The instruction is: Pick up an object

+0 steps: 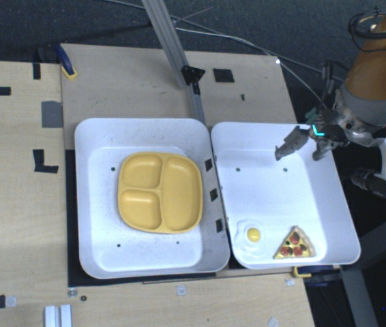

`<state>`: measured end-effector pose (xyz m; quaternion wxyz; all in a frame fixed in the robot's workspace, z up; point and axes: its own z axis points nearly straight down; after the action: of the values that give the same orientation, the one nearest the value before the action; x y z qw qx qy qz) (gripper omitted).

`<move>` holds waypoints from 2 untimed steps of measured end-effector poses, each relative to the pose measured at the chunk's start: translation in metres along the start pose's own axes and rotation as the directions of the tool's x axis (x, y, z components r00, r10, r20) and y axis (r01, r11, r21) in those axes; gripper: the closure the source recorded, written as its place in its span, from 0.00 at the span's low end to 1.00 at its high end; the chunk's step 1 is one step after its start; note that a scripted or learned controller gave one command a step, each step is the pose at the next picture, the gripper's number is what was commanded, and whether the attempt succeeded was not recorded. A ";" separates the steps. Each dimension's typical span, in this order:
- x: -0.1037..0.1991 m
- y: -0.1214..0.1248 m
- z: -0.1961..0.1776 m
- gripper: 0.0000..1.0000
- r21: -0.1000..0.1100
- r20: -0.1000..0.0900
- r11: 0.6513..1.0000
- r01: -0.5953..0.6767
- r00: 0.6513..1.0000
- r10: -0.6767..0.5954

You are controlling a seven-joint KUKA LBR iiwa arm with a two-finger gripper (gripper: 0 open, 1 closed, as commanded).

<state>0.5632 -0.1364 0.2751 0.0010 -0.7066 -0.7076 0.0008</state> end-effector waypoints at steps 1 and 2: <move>0.000 0.000 0.000 0.00 -0.001 0.000 1.000 0.000 1.000 0.000; 0.003 -0.002 0.043 0.00 0.002 0.001 1.000 0.000 1.000 0.000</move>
<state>0.5610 -0.1329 0.2317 0.0015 -0.7067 -0.7075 0.0018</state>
